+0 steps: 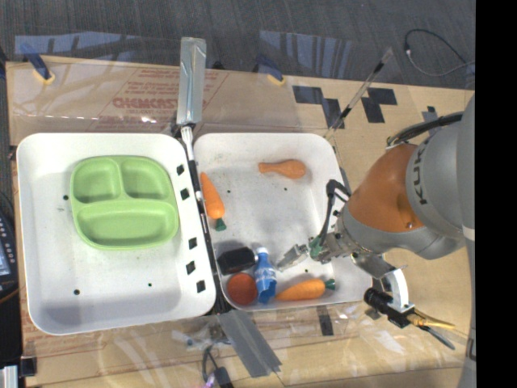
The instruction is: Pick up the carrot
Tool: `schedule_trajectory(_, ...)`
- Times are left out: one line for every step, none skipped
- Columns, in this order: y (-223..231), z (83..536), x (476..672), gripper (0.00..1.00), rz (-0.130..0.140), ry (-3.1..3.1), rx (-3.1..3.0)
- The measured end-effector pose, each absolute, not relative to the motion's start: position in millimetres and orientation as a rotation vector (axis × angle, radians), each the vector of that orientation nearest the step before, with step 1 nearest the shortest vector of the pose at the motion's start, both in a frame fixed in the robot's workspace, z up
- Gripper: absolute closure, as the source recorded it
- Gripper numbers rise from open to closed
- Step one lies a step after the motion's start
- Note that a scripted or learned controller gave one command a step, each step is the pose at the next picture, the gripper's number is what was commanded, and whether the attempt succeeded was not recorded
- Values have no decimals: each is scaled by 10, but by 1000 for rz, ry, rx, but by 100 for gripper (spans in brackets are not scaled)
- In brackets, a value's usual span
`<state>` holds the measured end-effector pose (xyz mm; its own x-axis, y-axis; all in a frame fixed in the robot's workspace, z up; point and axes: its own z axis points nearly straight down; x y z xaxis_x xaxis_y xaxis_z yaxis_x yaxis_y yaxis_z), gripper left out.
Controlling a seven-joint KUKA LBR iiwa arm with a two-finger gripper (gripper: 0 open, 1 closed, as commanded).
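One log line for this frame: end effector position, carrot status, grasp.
end effector: in right bin, above near carrot | second carrot: by divider | grasp: none seen

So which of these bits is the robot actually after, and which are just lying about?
Part of the job:
- carrot by the left wall of the right bin
- carrot near the bin's front edge
- gripper

Just lying about:
- green divided plate
- tan drumstick-shaped toy
- black block
- blue bottle
- reddish-brown round thing
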<state>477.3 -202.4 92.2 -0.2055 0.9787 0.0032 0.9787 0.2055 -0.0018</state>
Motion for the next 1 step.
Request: schedule_trajectory(-1992,922,4768,0,0,-2437,-1972)
